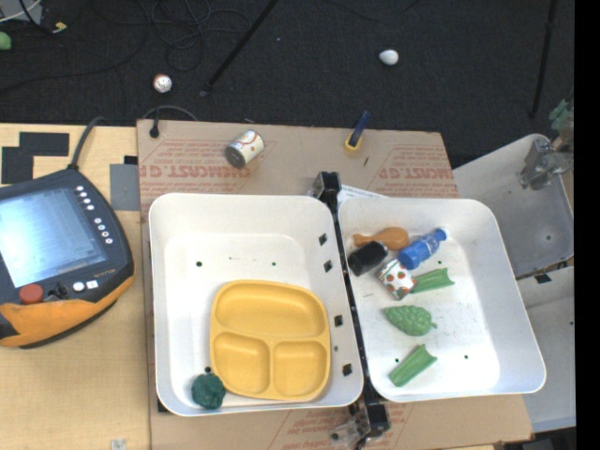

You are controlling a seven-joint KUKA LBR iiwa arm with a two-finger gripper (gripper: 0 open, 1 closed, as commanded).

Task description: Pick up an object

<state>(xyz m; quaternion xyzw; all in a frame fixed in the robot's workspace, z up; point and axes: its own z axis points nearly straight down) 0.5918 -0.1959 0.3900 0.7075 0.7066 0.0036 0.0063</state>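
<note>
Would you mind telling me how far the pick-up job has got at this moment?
Nothing looks done yet: the blue bottle, the green leafy toy and the green stick all lie on the floor of the right bin. The yellow divided tray and green ball rest in the left bin. Nothing is in hand, so the whole pick is left.

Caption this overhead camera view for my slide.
Yellow divided tray in left bin; small toys clustered in right bin.
</note>
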